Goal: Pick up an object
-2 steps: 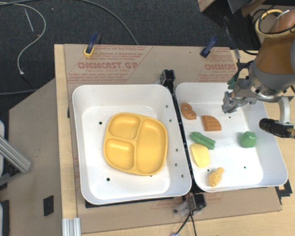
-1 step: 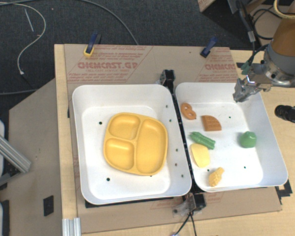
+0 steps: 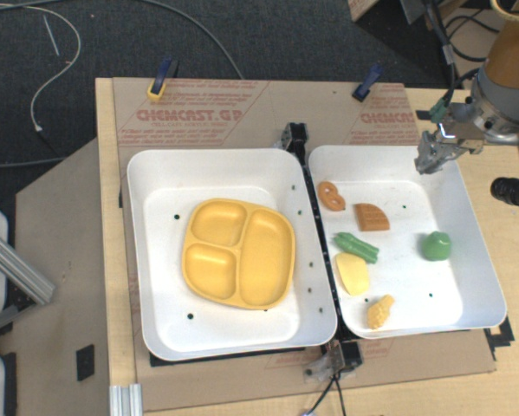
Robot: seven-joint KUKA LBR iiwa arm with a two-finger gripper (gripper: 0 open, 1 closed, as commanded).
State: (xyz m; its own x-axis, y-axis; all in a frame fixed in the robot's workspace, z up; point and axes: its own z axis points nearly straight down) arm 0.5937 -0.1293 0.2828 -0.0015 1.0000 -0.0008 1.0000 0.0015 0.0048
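Note:
The right bin (image 3: pixel 471 232) holds several toy foods: an orange pretzel (image 3: pixel 332 196), a brown toast slice (image 3: pixel 372 217), a green pepper-like piece (image 3: pixel 355 246), a yellow piece (image 3: pixel 353 275), a small yellow-orange corn-like piece (image 3: pixel 379 311) and a green round piece (image 3: pixel 436 246). My gripper (image 3: pixel 431 157) hangs at the bin's far right corner, above its rim, well apart from all the foods. Nothing shows between its tips.
The left bin (image 3: pixel 155 232) bears a yellow sectioned plate (image 3: pixel 239 252). Blue clamps (image 3: pixel 162 76) (image 3: pixel 367 82) hold the cardboard base at the back. A black clip (image 3: pixel 295 134) sits between the bins' far corners. Cables lie on the dark floor behind.

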